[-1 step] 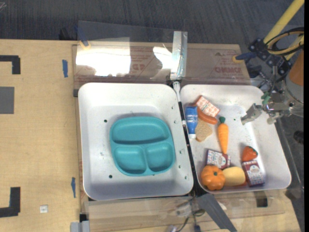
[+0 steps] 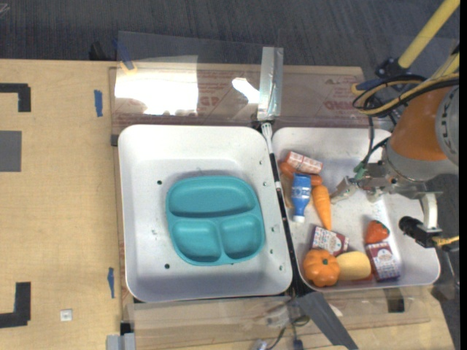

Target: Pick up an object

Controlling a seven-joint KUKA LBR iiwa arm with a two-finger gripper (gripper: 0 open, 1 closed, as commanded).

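Observation:
The right bin (image 2: pixel 343 141) holds several toy foods. A red-and-white box (image 2: pixel 304 162) lies at the back, with a blue bottle (image 2: pixel 300 195) and a carrot (image 2: pixel 321 204) just in front of it. Nearer the front are a small carton (image 2: pixel 328 239), an orange pumpkin (image 2: pixel 322 267), a yellow piece (image 2: pixel 354 265), a strawberry (image 2: pixel 376 231) and a purple-red carton (image 2: pixel 383 259). My gripper (image 2: pixel 352 184) hangs low over the bin's middle, just right of the carrot and behind the strawberry. Nothing is visibly held in it.
The left bin (image 2: pixel 139 159) holds a teal divided plate (image 2: pixel 214 219). A clear plastic sheet (image 2: pixel 190 86) and a metal post (image 2: pixel 270 82) stand behind the bins. Yellow and black cables (image 2: pixel 387 86) hang by the arm at the right.

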